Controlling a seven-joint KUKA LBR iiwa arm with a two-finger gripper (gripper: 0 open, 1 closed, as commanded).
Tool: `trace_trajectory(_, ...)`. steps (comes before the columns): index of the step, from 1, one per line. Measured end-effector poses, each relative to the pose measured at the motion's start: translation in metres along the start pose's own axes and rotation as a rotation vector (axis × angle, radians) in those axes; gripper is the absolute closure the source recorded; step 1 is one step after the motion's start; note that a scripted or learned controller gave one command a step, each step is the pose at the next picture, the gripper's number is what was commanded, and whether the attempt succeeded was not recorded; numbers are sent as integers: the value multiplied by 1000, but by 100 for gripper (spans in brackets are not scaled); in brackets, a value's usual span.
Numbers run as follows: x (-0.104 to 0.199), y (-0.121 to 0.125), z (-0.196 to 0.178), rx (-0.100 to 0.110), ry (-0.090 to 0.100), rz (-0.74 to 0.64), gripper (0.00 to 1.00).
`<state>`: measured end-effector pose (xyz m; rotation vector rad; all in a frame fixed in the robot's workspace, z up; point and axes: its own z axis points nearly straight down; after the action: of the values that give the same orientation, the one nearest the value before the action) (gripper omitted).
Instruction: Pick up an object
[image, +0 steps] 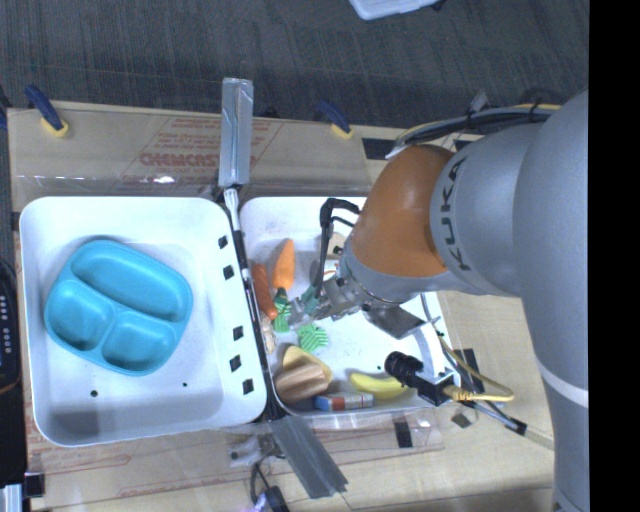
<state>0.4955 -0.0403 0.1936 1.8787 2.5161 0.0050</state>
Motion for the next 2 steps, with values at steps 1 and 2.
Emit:
trace_trajectory(1, -1, -1, 2, 5, 1, 2, 0)
trace_trajectory(2, -31, 9, 2, 5, 0, 2, 0)
